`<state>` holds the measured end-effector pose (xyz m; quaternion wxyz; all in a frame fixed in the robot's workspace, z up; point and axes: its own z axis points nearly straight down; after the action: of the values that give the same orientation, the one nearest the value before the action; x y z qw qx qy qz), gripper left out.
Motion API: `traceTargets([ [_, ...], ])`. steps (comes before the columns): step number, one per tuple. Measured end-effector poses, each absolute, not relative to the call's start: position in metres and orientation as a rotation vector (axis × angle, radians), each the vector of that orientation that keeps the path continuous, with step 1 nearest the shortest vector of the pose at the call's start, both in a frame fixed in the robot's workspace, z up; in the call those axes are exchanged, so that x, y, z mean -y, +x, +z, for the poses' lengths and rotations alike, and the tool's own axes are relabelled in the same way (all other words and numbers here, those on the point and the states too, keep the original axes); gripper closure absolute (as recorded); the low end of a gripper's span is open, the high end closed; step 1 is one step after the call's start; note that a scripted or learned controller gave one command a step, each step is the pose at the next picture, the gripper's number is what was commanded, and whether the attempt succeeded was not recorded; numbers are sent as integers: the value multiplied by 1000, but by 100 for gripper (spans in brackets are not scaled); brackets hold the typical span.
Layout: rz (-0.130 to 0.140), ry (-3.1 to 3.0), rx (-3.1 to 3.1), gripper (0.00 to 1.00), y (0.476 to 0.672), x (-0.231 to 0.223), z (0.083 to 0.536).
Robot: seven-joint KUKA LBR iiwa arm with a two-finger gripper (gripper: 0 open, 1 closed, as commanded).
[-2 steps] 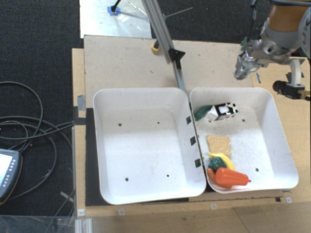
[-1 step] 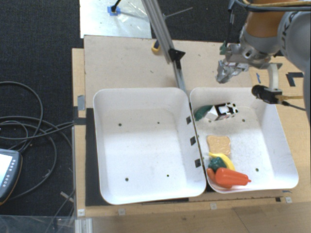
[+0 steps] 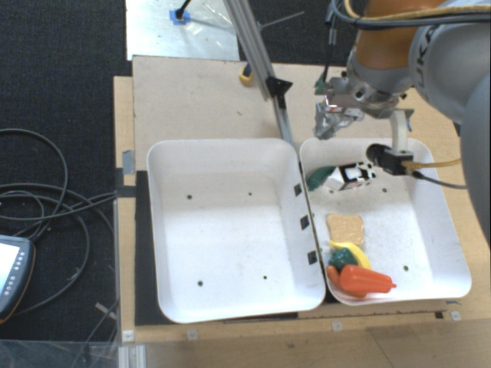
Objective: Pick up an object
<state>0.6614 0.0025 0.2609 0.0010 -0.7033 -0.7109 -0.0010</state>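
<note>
My gripper (image 3: 328, 126) hangs over the back left corner of the right bin (image 3: 437, 228), above and a little behind the objects. Just below it lie a green piece (image 3: 318, 178) and a black-and-white toy (image 3: 355, 175), side by side near the bin's back. Further forward rests a tan slice of toast (image 3: 346, 227). At the bin's front edge a yellow banana (image 3: 350, 253) lies against an orange carrot (image 3: 365, 280). Nothing shows in the gripper.
The left bin (image 3: 222, 228) sits beside the right one, with a dark divider strip (image 3: 305, 221) between them. A slanted metal pole (image 3: 257, 48) crosses behind the bins. Cables and a pendant (image 3: 11, 271) lie off the bench at left.
</note>
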Motion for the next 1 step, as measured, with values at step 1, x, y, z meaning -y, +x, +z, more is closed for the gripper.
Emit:
traceTargets([
  [1, -3, -2209, 2232, 100, 649, -54, 264],
])
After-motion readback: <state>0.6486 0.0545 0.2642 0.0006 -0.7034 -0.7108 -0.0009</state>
